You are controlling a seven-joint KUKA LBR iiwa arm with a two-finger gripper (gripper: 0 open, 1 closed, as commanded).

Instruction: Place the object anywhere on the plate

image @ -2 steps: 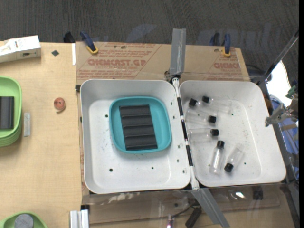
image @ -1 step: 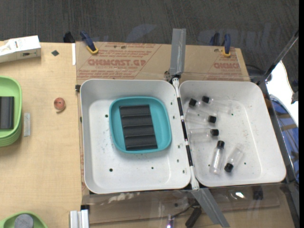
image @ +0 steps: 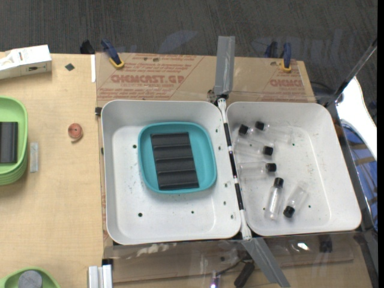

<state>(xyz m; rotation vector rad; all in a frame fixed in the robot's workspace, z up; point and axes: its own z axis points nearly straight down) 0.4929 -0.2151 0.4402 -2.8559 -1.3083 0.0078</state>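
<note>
Sitting in the left bin (image: 120, 215), a teal plate (image: 177, 157) carries a ridged black block (image: 174, 159). Small clear black-capped vials (image: 273, 197) lie scattered in the right bin (image: 336, 209), well apart from the plate.

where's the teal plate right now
In the camera view the teal plate lies in the left white bin, slightly above that bin's middle. It carries a black ridged insert, and the clear vials lie in the right bin.
</note>
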